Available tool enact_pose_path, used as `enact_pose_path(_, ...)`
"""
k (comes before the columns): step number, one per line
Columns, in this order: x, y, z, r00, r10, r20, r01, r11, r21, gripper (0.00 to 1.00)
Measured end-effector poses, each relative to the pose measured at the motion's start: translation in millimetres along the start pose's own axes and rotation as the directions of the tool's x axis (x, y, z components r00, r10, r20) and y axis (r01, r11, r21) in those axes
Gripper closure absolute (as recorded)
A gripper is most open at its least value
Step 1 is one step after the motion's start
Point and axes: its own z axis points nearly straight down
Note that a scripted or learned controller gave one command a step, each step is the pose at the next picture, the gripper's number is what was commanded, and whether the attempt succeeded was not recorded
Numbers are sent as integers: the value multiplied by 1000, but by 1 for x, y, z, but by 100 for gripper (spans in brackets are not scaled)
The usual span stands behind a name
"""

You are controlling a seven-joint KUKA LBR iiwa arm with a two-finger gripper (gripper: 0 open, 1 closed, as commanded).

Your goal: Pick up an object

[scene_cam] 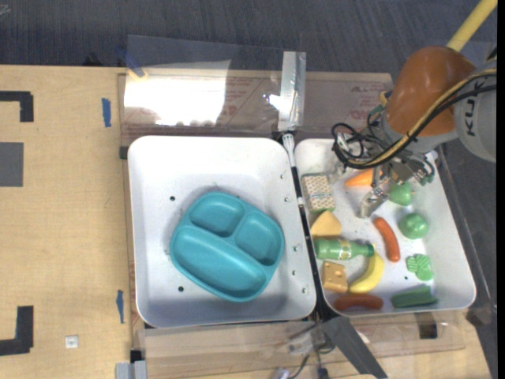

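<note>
The gripper hangs low over the far half of the right bin, its fingers slightly parted with nothing seen between them. A carrot lies just beside it toward the far edge, a green ball close on its other side. A red sausage, banana and green bottle crowd the bin's middle and near edge, leaving little bare floor. The left bin holds a teal divided plate, with open room along its far edge.
</note>
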Motion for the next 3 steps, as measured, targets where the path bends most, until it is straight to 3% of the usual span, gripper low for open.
enact_pose_path(1,-4,-2,-16,1000,5,15,-5,1000,6,100)
enact_pose_path(2,-34,107,-132,980,-199,7,199,980,3,100)
enact_pose_path(3,-62,81,-188,983,-182,3,182,983,2,100)
